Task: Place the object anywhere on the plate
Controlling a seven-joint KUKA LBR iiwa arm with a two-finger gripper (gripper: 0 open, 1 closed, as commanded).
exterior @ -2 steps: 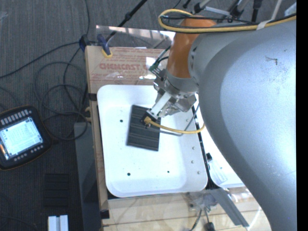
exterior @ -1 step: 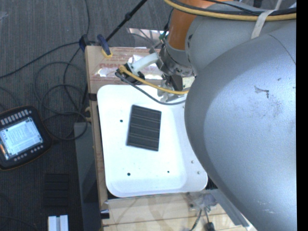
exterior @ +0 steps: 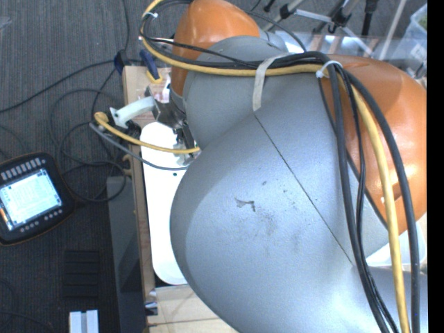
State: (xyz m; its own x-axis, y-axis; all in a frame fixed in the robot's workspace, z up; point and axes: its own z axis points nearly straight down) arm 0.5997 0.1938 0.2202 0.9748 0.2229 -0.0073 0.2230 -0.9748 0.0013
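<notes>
Gripper: from my remote station I cannot tell its state; the arm's grey body (exterior: pixel 277 207) masks the place where it would work.
Camera view: the grey casing and orange band (exterior: pixel 208 19) swing close under the lens, a yellow cable (exterior: pixel 229 66) and black cables (exterior: pixel 361 151) strapped across them.
Bin: a strip of white bin (exterior: pixel 163 220) shows at the arm's left, against the bench's wooden edge (exterior: pixel 142 207).
Object and plate: I cannot place either; both would lie behind the arm.
Off the bench: a handheld pendant (exterior: pixel 28 196) glows on the dark floor at left.
Doing it well: I judge the step unreadable, so I would confirm the object sits between the fingers and over the plate before releasing.
</notes>
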